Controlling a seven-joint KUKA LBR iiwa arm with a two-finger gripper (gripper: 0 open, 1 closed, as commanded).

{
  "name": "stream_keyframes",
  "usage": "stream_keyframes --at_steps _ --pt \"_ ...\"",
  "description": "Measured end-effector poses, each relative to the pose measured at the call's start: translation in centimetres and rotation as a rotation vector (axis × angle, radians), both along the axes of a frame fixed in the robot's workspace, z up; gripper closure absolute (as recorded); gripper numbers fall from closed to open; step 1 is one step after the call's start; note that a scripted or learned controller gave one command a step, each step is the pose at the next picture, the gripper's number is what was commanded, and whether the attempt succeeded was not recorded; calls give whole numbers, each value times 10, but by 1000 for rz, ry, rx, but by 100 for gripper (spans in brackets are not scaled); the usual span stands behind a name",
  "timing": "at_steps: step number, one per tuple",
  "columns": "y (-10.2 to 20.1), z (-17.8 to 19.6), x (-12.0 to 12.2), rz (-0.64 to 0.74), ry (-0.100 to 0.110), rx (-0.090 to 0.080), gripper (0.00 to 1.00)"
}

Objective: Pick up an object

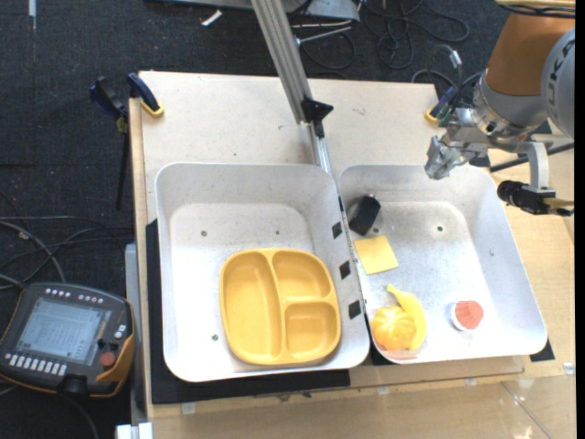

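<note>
- Two shallow white bins sit side by side on the tabletop (228, 108): the left bin (183, 208) and the right bin (494, 245).
- The left bin holds a yellow divided tray (279, 306) with three compartments, lying flat toward the near edge.
- The right bin holds four items. A small black object (365, 213) lies near the far left corner. A flat yellow square (377, 254) lies just in front of it.
- A white bowl (399, 347) stands at the near left corner of the right bin and contains an orange fruit (393, 329) and a banana (410, 307).
- A small red and white round item (468, 315) lies near the front right of the right bin, apart from the bowl.
- The gripper (442, 165) hangs above the far rim of the right bin, well apart from all four items. Nothing is visible between its fingers; whether they are open or closed cannot be determined.
- A handheld control pendant (64, 337) lies off the tabletop at the left.
</note>
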State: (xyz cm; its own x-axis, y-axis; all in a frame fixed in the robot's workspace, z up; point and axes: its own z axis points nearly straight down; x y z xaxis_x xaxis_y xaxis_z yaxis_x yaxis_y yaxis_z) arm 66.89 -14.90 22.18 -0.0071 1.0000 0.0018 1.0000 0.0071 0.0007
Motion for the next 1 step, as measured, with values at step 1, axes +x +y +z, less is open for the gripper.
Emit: stream_keyframes --at_steps 1 --pt "52 -5 -31 0 3 0 100"
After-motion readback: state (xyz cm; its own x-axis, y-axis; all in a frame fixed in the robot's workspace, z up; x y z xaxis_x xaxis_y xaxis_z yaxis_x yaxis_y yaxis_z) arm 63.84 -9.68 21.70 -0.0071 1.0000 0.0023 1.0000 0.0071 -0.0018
